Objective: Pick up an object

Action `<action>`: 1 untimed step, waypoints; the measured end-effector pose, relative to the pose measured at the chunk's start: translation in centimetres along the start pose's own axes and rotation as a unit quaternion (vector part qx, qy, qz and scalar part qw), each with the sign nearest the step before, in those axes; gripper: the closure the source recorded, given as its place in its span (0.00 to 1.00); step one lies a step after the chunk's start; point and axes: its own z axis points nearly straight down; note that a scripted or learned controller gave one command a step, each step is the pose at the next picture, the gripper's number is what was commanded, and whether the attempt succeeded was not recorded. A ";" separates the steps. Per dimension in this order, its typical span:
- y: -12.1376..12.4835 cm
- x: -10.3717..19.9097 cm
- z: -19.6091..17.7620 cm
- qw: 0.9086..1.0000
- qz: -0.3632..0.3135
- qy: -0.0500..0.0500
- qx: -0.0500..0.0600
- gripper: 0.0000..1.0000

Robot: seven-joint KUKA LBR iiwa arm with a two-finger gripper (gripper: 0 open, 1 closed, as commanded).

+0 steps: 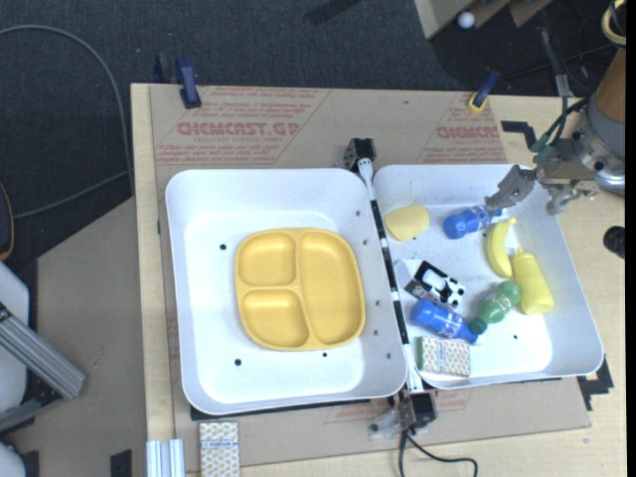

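A: Over the far right corner of the right bin (586, 331), the gripper (535, 192). Fingers (505, 191) spread apart, nothing between them.

B: Near any of the objects?

A: Near two. Just beside one fingertip, the blue bottle (462, 224), lying on the bin floor. Close below that, the banana (499, 248), touching the blue bottle's end.

B: And elsewhere on that side?

A: Against the left wall, a pale yellow lemon (405, 221). Beside the banana, a yellow bottle (534, 281), with a green bottle (497, 304) at its lower end. Further left, a blue cylinder (442, 319) under a black-and-white piece (434, 284). At the near edge, a patterned packet (444, 357). All well apart from the gripper.

B: And across the divide?

A: Left bin (199, 207), holding a yellow divided plate (298, 288), flat in the middle.
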 end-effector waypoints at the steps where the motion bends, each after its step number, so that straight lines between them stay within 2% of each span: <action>1: 5.1 2.3 10.1 1.000 0.000 0.000 0.001 0.00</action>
